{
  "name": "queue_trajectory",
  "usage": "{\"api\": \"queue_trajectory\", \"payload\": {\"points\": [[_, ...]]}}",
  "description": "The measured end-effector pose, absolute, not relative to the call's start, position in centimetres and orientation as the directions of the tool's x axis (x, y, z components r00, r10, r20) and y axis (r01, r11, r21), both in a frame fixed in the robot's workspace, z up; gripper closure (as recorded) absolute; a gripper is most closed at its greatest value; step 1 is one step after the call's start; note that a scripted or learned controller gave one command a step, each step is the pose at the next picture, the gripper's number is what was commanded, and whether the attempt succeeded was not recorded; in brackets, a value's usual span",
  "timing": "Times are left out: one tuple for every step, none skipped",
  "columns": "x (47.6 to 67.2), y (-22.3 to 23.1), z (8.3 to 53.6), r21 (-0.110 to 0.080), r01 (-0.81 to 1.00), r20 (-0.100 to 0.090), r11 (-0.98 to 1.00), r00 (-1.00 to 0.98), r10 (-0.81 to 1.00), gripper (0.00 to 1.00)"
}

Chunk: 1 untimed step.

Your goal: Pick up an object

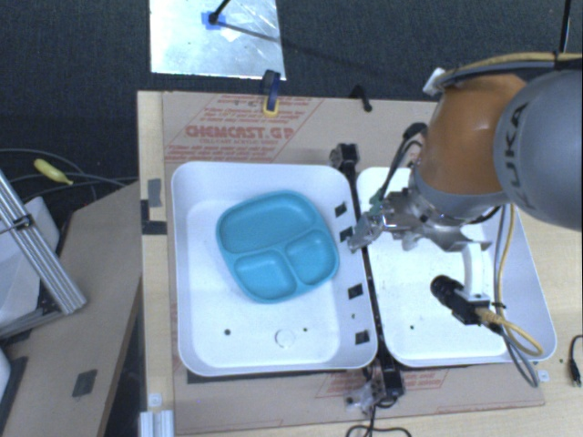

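A light blue plate (278, 244) with three compartments lies flat in the middle of the left bin (196, 271). My gripper (426, 233) hangs under the grey and orange wrist over the upper left part of the right bin (524, 335), close to the divide between the two bins. The wrist's bulk covers it from above. The plate sits about a hand's width to the gripper's left, apart from it. A black connector with yellow cable (460, 300) dangles below the wrist over the right bin's floor.
Both bins rest on a cardboard sheet (246, 126). Black clips (355, 291) line the seam between the bins. A yellow and blue clamp (271, 94) stands at the cardboard's back edge. An aluminium frame (36, 262) sits at the far left.
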State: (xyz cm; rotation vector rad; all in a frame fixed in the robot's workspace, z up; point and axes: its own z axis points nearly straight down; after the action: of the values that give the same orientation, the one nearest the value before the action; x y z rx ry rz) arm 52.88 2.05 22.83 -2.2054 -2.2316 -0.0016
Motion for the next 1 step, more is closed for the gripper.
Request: {"api": "queue_trajectory", "payload": {"points": [[53.31,1.48,23.82,0.004,1.0,0.001,0.005,-0.005,1.0,1.0]]}}
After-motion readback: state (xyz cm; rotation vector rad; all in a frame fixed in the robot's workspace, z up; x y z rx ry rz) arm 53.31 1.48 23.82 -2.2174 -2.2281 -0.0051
